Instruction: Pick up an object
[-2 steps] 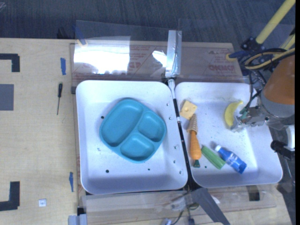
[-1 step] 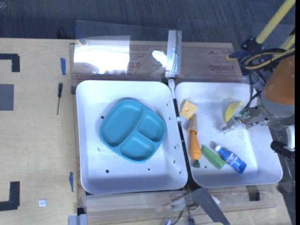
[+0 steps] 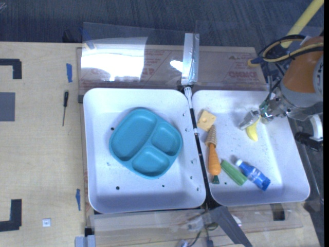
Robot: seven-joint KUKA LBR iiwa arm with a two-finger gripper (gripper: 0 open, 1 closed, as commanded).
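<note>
Your hand point(image 3: 250, 120) hangs low near the right bin's point(image 3: 293, 189) far edge, just above the yellow banana point(image 3: 252, 133); you cannot tell if it is clenched or released

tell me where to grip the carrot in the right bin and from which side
Grip the carrot across its orange middle, coming straight down from above. It lies flat, lengthwise against the right bin's left wall, so the fingers should probably close across its narrow width; the green cylinder crowds its lower end.
</note>
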